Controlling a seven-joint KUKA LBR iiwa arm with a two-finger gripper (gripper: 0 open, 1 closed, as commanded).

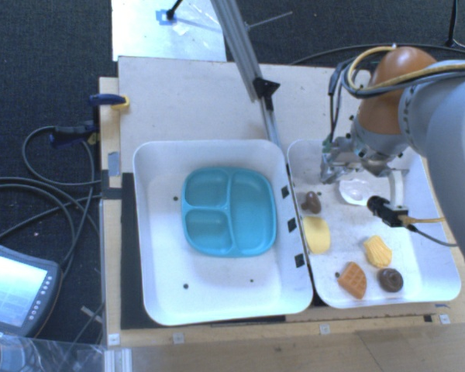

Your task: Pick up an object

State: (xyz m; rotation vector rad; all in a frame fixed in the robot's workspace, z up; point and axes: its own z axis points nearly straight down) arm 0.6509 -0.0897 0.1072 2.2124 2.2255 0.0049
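The right bin [442,273] holds several small items. A small brown piece [311,202] lies near its left wall, with a pale yellow piece [318,235] just in front of it. A yellow ridged item [377,251], an orange waffle-like piece [353,280] and a dark brown round piece [390,280] lie toward the front. A white round object [355,191] rests near the back. My gripper [331,169] hangs low over the back left of this bin, just left of the white object and behind the brown piece.
The left bin [159,285] holds a teal divided plate [229,211]. A slanted metal pole [244,49] ends at the wall between the bins. A black part with an orange cable [387,211] hangs off the arm over the right bin.
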